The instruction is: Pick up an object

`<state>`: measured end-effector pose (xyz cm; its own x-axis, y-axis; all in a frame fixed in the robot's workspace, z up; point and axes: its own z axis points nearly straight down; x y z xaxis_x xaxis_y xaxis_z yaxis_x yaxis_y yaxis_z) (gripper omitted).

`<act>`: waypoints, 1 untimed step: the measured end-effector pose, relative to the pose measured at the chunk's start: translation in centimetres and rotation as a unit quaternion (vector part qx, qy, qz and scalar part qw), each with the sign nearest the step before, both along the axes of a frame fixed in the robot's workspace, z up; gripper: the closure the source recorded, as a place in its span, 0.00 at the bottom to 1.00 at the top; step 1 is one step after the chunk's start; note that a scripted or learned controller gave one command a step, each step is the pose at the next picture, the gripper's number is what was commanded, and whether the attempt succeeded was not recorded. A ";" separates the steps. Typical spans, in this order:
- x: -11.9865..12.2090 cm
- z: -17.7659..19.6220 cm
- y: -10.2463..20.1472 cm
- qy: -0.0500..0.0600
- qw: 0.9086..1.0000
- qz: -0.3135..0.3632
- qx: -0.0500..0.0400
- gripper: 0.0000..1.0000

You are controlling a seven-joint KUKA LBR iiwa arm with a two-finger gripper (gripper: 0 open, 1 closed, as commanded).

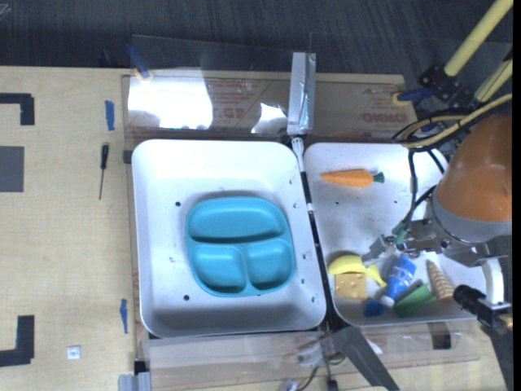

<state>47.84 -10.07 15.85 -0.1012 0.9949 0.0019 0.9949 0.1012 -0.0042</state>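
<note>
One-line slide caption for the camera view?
Arm's gripper low over toy pile in right bin; carrot apart, blue tray in left bin.

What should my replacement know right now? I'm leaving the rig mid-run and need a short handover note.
Gripper: low in the right bin, over the pile at its front; grip state unclear, nothing seen between its fingers.
Pile: banana, cheese wedge, blue bottle, green piece, cone.
Carrot lies apart, at the back.
Blue tray sits in the left bin.
Done: nothing lifted. Left: the pick.
</note>
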 end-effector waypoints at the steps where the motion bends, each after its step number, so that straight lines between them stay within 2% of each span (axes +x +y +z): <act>1: 0.2 -6.4 -4.3 -0.005 1.000 -0.028 -0.001 0.00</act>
